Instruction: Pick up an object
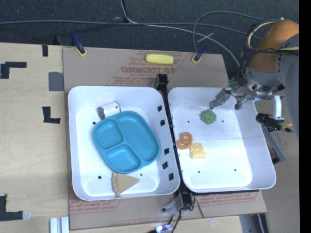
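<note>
In the right bin (243, 171) lie a green broccoli floret (208, 116), an orange pretzel-shaped ring (184, 140) and a yellow cheese wedge (197, 151). My gripper (226, 101) hangs over the bin's upper right part, just up and right of the broccoli, with its two fingers spread open and nothing between them. The left bin (80, 144) holds a blue divided plate (126, 141), a small white can (109, 109) and a tan bread wedge (124, 182).
A yellow banana-like piece (159, 58) lies on the cardboard behind the bins. Cables arc above the right bin near the arm. A black clip divider (164, 106) runs between the bins.
</note>
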